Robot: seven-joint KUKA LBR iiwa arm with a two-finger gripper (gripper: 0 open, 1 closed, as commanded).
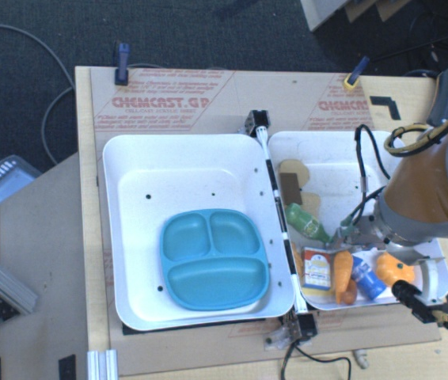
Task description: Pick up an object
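- Left bin (129, 212): blue divided plate (214, 258) lying flat inside.
- Right bin (331, 153): arm (422, 188) reaching in from right; gripper state impossible to tell.
- Green bottle (307, 222), carrot (343, 274), small box (317, 269) crowded at near edge.

Dark carpet floor (168, 22); grey cable (50, 109) across it; brown bench board (208, 93).

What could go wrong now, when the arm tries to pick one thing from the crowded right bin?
1. The carrot, the small box and the blue object lie packed together, so the tool may catch two things or push them aside.
2. The green bottle is round and tilted; it may roll or slip away.
3. The arm covers part of the right bin, so things there stay hidden from the camera.
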